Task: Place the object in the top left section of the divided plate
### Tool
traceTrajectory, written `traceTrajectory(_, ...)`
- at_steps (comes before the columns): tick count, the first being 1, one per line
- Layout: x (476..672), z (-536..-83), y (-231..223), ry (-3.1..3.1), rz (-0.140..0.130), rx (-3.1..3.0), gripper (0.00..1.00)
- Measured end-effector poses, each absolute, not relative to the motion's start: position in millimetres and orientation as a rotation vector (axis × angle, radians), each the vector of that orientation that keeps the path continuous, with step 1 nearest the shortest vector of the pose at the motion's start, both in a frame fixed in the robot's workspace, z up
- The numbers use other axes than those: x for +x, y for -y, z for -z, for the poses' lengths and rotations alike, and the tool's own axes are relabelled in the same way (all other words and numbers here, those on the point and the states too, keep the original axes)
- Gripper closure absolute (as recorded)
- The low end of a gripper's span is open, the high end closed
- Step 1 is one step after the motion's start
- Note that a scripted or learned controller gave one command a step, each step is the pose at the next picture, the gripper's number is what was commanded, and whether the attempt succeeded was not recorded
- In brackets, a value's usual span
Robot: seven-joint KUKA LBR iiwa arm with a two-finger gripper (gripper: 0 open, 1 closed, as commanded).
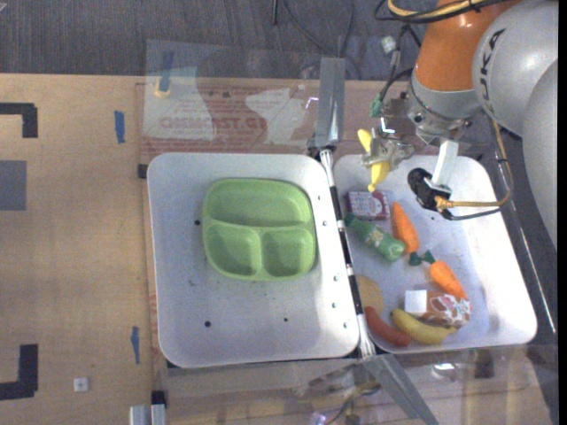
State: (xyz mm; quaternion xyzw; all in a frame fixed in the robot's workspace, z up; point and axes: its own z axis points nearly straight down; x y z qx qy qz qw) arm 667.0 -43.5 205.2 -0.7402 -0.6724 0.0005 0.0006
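A green divided plate (259,228) lies in the left bin (177,308), with one wide section at the far side and two small sections at the near side. My gripper (383,156) hangs over the far left corner of the right bin (505,308). It is shut on a small yellow object (376,173), which sticks out above and below the fingers. Gripper and object are to the right of the plate, across the wall between the two bins.
The right bin holds a maroon packet (368,204), a green bottle (377,238), two carrots (405,227) (445,278), a banana (422,328), a red sausage (384,325) and a white cube (415,301). A black cable end (422,185) dangles beside the gripper.
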Motion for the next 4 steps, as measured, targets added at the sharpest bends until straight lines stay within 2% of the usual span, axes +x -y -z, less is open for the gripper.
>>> traceTrajectory(1, 666.4, -184.2, -20.6, 2.089, -0.003, -2.343, 1.0)
traceTrajectory(2, 627.6, -183.8, -87.5, 1.806, -0.006, -2.566, 1.0)
traceTrajectory(3, 627.7, -183.9, -87.2, 1.805, -0.005, -2.567, 0.0)
traceTrajectory(4, 627.7, -183.9, -87.2, 1.805, -0.005, -2.567, 0.0)
